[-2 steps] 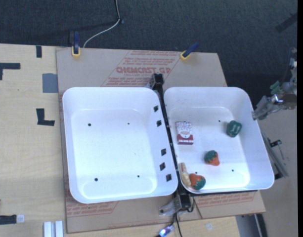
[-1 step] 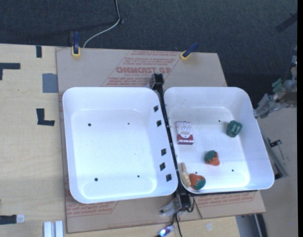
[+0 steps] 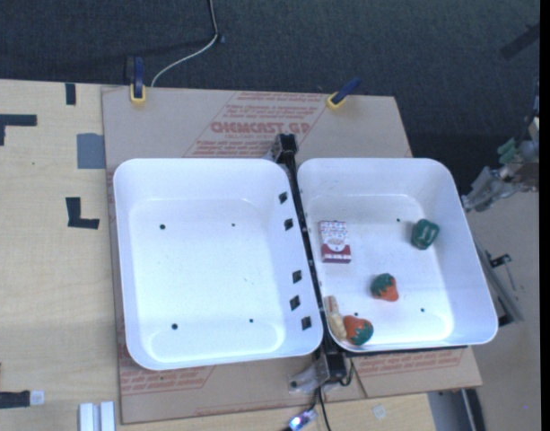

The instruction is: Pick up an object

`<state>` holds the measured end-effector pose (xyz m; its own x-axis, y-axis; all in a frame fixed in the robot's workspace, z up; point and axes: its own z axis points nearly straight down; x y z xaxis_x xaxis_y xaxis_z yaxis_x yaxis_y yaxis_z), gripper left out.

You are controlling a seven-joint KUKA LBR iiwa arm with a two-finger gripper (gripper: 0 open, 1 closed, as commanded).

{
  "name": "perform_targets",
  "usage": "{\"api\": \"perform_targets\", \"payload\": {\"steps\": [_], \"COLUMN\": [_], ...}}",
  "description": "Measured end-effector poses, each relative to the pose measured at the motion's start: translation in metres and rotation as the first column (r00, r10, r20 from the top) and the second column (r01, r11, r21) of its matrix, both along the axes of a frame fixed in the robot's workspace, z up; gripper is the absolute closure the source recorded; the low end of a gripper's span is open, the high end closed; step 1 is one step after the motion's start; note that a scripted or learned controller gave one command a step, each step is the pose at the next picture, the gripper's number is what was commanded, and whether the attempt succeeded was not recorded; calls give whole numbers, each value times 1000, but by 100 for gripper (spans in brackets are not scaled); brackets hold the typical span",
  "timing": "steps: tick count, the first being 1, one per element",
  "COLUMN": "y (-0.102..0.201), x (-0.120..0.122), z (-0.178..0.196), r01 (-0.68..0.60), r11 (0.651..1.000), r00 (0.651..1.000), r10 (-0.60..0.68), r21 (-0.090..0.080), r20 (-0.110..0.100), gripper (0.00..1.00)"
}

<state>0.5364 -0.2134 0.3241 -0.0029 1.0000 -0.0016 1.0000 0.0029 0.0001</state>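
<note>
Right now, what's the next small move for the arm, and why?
Probably swing left over the right bin toward the green object. The gripper sits outside the bin's right rim, apart from everything. That object lies nearest the rim, with bare floor around it; the red box and the other pieces lie farther left.

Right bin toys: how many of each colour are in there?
Red and white packet: 1
Dark green toy: 1
Orange and green toys: 2
Total in the right bin: 4
</note>
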Motion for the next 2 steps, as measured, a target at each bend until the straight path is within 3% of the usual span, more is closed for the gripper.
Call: {"api": "perform_targets", "payload": {"steps": [2], "y": [1], "x": [1], "z": [19], "r01": [-2], "r11": [1000], "r00": [1000], "r10": [2], "r21": [0], "r20": [-1], "gripper": [100]}}
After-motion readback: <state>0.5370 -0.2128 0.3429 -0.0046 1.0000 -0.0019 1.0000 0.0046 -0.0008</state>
